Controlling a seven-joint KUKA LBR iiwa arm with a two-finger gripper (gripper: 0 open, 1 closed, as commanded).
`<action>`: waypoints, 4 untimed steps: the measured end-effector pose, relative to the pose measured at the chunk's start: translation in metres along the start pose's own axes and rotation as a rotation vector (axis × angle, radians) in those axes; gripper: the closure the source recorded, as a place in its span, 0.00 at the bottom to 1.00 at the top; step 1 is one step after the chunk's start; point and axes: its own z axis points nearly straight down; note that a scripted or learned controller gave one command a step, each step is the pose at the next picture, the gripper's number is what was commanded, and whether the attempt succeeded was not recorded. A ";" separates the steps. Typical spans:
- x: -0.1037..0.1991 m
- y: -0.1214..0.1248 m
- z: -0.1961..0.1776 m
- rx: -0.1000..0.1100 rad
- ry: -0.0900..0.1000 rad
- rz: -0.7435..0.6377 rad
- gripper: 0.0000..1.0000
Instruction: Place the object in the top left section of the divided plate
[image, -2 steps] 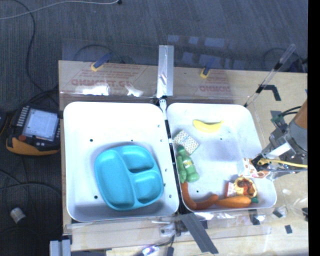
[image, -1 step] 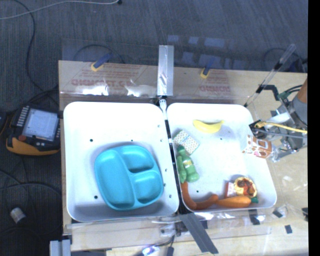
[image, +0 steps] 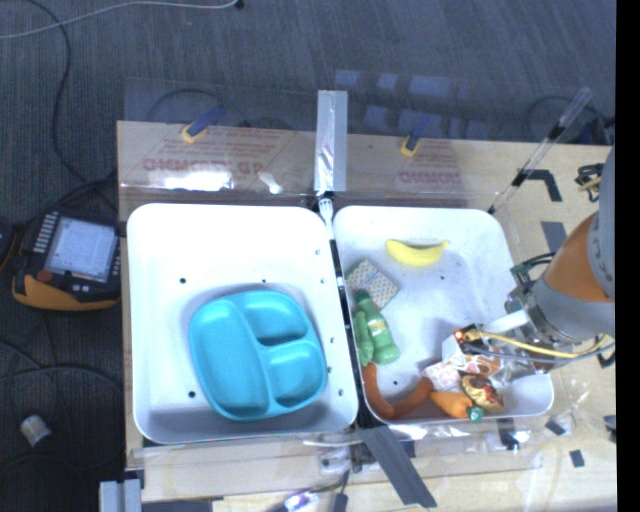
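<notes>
Over the right bin (image: 497, 232), the gripper (image: 487, 362) touches a colourful packet (image: 470, 375).

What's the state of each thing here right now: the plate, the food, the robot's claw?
Blue divided plate: flat in the left bin, sections bare.
Banana: lying near the right bin's far wall.
Green bottle: on its side by the divider.
Sausage: lying along the near wall.
Carrot: lying beside the sausage.
Gripper: low over the colourful packet; grip unclear.
</notes>
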 end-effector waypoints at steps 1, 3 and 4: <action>0.027 -0.018 -0.074 -0.008 -0.008 -0.016 1.00; 0.156 0.037 -0.060 -0.010 -0.008 0.006 1.00; 0.170 0.033 -0.121 -0.010 -0.007 0.007 1.00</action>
